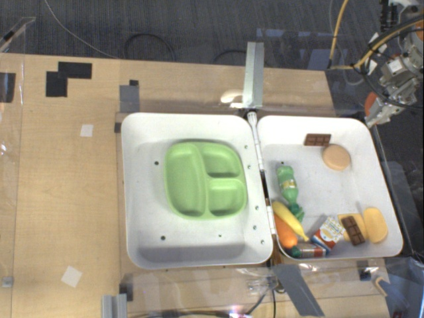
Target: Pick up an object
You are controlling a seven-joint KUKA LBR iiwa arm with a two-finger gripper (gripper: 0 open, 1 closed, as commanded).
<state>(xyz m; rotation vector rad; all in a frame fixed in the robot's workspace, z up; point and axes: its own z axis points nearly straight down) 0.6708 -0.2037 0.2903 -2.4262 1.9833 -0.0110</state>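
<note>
Arm held back at the upper right as a pick is yet to be started.

The hand [387, 108] is seen just outside the right bin's [371, 177] far corner, nothing gripped; whether it is spread or pressed together cannot be told. The pickable things are clustered in that bin: a round biscuit [336, 158], a green bottle [287, 183], a banana [289, 218]. A reach inward and a descent are judged to be needed next. A green tray [204, 179] is carried by the left bin [139, 197] on the pale wooden surface [59, 197], dark carpet [165, 12] behind.
</note>
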